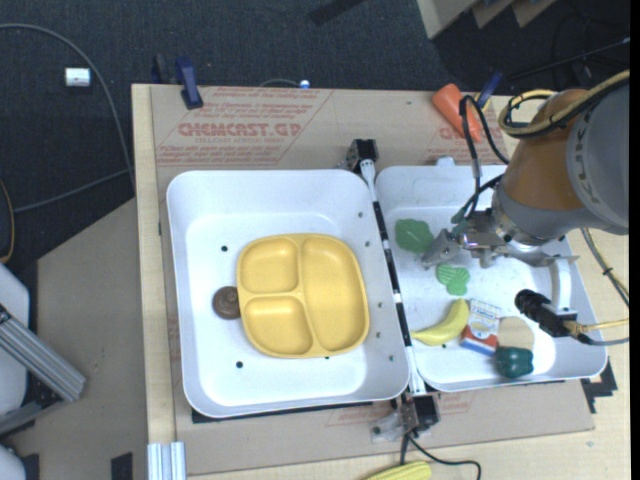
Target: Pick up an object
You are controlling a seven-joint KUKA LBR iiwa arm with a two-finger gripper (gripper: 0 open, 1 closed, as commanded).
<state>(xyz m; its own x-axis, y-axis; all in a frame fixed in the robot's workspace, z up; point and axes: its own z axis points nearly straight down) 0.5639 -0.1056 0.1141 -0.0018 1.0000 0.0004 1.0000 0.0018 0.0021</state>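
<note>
Over the right bin (560,368), the gripper (452,247) hangs low with its metal fingers (437,253) pointing toward the divider between the two bins; the fingers are small and partly lost against the white floor, so whether they are apart or together cannot be told, and nothing can be seen held between them. Just up and to the left of the tips lies a darker green object (412,234), close to them but seemingly not touched. Just below the tips sits a lighter green object (453,279), also near and lying free on the bin floor. Farther toward the front of the bin a yellow banana (445,326) lies on a slant, with a small white and red packet (482,326) beside it and a dark green round object (515,361) near the front right corner. A black cylindrical part (537,310) juts over the right side of the bin. Behind the gripper the arm's orange band (540,163) and grey body (610,148) cover the back right of the bin. Across the divider, the left bin (200,218) holds a yellow sectioned plate (300,295), and a brown round object (226,302) lies touching the plate's left edge.
</note>
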